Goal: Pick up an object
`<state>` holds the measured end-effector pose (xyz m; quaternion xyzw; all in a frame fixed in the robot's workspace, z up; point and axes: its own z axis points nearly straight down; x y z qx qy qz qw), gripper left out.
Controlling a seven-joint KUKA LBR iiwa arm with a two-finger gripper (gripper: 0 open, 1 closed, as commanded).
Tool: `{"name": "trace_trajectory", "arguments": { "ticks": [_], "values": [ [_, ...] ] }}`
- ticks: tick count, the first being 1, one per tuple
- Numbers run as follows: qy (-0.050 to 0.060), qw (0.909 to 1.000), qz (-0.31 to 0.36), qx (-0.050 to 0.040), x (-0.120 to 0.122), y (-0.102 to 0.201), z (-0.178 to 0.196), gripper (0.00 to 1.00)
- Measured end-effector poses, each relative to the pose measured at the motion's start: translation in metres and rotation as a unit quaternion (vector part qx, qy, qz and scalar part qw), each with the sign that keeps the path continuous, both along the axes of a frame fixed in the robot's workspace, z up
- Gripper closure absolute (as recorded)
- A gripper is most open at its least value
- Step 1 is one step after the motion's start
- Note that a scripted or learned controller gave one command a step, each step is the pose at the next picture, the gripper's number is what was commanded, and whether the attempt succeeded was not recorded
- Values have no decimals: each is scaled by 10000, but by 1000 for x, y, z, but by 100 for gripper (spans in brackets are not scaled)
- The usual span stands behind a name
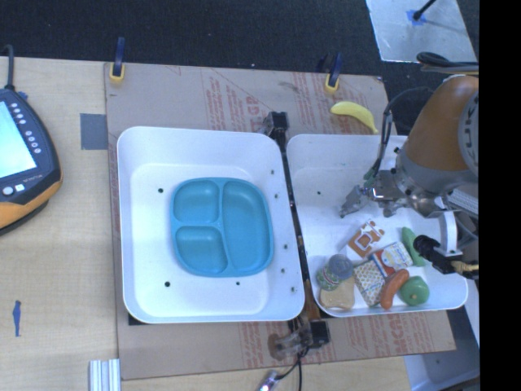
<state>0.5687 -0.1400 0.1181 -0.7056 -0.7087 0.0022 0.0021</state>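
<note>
My gripper [368,208] hangs over the middle of the right bin [326,165], under the grey wrist with its orange band [444,120]. Its fingers stand open and spread, with nothing between them. Just below it lies an orange and white carton [365,239]. Along the bin's near edge sit a small grey can [334,271], a tan bread slice [338,296], a patterned packet [370,279], a red sausage [392,287] and a green lime [415,291]. A green vegetable [409,245] lies at the right, partly under the arm.
The left bin [138,300] holds a blue divided plate [221,225]. A yellow banana [354,114] lies on the cardboard outside the right bin's far edge. An orange-rimmed control pendant [20,165] rests on the bench at far left. Blue clamps hold the far cardboard edge.
</note>
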Motion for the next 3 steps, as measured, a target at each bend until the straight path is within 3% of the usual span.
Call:
{"name": "trace_trajectory", "arguments": {
  "ticks": [1,2,3],
  "values": [
    [-24,10000,-1,1,85,-24,28,0],
    [-4,10000,0,0,-12,8,25,0],
    [-13,10000,-4,4,87,-18,-7,0]
  ]
}}
